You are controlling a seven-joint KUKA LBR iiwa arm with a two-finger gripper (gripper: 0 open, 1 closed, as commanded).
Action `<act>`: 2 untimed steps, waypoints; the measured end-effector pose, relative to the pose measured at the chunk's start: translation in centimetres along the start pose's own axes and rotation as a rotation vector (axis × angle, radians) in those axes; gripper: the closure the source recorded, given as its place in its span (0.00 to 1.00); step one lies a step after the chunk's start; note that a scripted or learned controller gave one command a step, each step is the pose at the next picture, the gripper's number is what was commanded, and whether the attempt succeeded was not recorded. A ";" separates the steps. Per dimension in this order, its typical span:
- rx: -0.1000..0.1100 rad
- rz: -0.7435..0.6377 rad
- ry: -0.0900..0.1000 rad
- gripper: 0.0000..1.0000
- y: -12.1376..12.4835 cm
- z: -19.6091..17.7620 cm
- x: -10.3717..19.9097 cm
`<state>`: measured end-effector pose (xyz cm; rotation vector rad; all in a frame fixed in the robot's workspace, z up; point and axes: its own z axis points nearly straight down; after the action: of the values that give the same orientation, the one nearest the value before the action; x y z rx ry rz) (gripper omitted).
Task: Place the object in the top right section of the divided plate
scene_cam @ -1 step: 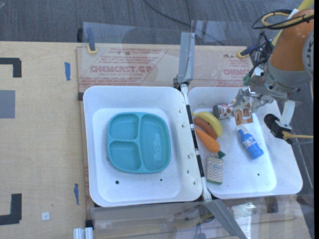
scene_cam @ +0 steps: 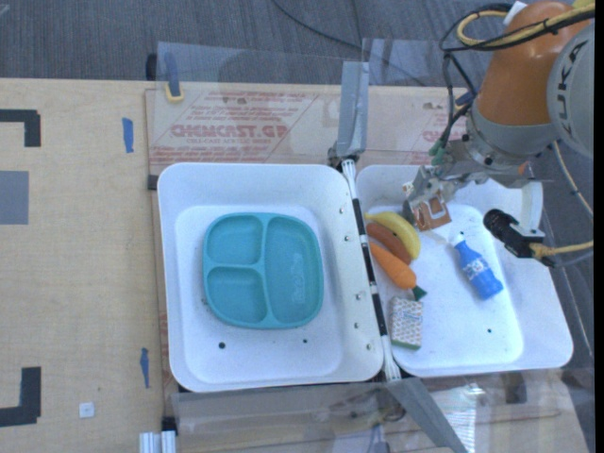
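Note:
The teal divided plate (scene_cam: 264,270) lies in the left bin (scene_cam: 179,206), with one long section on its right side and two smaller ones on its left. All its sections are bare. My gripper (scene_cam: 427,199) hangs low over the upper left part of the right bin (scene_cam: 528,338), just above and to the right of a yellow banana (scene_cam: 396,231). A small brown and white piece (scene_cam: 433,216) sits right at its tip. An orange carrot (scene_cam: 394,267) lies against the banana's lower side.
A blue and white bottle (scene_cam: 477,268) lies in the middle of the right bin. A patterned pouch (scene_cam: 407,322) rests near that bin's lower left corner. The bins' shared wall (scene_cam: 363,253) runs between plate and gripper.

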<state>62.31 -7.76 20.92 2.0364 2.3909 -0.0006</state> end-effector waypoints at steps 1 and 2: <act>0.002 0.124 0.001 1.00 3.4 -3.8 8.5; 0.005 0.058 0.001 1.00 5.2 -1.3 15.8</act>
<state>64.95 8.67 22.21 2.1073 2.3335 -0.0053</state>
